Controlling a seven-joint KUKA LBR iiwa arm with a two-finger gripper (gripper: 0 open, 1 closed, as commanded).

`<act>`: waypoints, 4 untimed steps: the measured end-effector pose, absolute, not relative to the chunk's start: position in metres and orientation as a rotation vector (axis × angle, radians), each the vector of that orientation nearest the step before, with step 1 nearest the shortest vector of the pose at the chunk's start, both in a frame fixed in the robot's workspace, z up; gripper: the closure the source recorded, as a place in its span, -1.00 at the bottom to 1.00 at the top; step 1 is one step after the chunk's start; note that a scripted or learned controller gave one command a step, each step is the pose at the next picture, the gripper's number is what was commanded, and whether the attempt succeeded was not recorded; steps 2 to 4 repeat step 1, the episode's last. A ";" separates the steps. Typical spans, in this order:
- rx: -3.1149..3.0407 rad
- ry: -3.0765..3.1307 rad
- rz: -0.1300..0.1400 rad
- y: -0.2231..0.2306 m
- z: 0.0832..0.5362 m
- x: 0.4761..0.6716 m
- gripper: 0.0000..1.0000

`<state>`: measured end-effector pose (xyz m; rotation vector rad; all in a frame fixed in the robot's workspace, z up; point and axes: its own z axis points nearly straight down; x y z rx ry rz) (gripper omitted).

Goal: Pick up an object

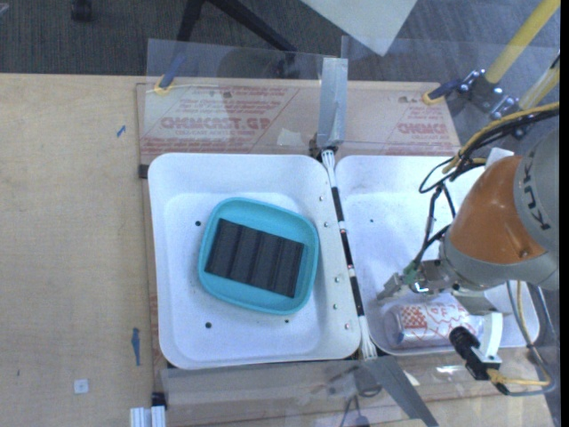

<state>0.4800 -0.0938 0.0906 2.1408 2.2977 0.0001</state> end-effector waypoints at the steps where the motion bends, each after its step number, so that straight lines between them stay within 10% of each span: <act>1: 2.141 2.298 0.000 -0.094 0.091 0.480 -1.00; 4: 2.141 2.298 0.000 -0.094 0.091 0.480 -1.00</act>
